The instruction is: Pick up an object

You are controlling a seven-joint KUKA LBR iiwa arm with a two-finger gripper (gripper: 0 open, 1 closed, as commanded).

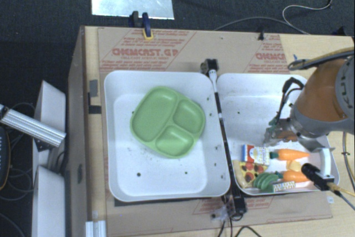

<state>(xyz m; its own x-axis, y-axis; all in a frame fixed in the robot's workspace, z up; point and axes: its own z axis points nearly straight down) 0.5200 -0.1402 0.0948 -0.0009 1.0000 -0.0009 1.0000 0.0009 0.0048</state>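
Toy food crowds the near right corner of the right bin: a small carton, a green piece, two carrots. Left, a green divided plate sits in the left bin. Just above the carrots hangs the gripper, its state unreadable. Carrots seem light, stiff, slick; grasp mid-body.
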